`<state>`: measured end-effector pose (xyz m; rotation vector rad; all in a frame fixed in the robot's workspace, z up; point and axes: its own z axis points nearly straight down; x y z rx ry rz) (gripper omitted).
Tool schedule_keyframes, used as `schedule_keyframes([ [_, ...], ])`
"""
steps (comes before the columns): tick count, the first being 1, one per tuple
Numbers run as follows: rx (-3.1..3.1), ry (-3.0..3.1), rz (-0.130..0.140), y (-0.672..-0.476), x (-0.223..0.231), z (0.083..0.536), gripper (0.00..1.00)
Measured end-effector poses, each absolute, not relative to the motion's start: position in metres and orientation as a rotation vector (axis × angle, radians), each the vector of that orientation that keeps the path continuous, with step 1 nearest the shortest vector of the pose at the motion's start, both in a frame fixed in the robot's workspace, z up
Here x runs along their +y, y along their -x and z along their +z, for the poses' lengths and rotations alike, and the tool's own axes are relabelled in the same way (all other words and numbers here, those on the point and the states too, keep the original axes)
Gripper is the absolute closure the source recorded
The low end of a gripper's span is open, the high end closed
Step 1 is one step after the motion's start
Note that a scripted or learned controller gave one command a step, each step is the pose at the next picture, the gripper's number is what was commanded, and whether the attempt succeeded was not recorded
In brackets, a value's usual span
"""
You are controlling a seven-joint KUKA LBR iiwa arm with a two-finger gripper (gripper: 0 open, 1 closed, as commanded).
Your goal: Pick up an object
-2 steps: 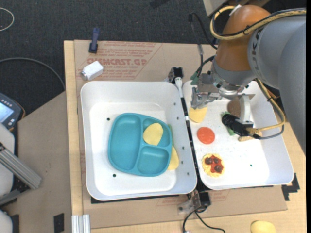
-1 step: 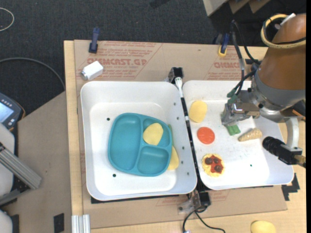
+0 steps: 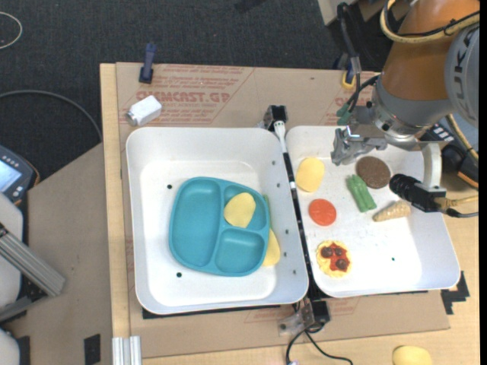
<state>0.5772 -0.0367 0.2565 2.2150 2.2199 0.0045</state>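
The right bin holds several small toy foods. There is a pale yellow lump, a red disc, a green stick, a brown round piece, a tan wedge and a small pizza-like round. My gripper hangs over the bin's far part, between the yellow lump and the brown piece, just beyond the green stick. Nothing can be seen in its grasp.
In the left bin lies a teal divided plate with a yellow piece on it and another at its right edge. A black cylinder on the arm overhangs the right bin. A white clip sits on the cardboard behind the left bin.
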Motion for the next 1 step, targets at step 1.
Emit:
schedule_keyframes([
  [1,2.228,-2.221,-0.002,-0.5191,-0.0041,0.2729,1.0],
])
